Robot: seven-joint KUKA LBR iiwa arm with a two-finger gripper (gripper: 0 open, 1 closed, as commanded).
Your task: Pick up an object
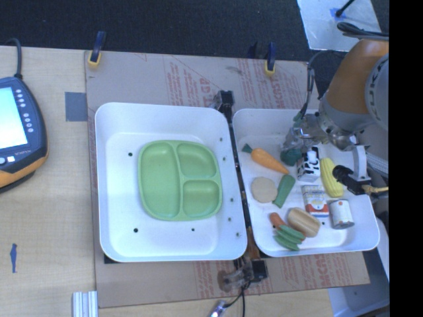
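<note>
A wooden bench (59, 197) holds two white bins. The gripper (295, 139) hangs low over the right bin (360, 242), near a dark green toy (290, 156). Nothing is picked up yet.

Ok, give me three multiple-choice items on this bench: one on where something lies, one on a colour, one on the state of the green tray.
1. Where does the carrot lie?
A. In the right bin
B. In the left bin
C. On the bare bench

2. What colour is the divided tray?
A. Red
B. Green
C. Blue

3. What state is the divided tray in?
A. Tipped on its edge
B. Flat, loaded with food
C. Flat, with nothing in its compartments

Answers:
1. A, the carrot rests among the toy foods right of the divider.
2. B, it is pale green against the white bin.
3. C, all three compartments show bare green.
</note>
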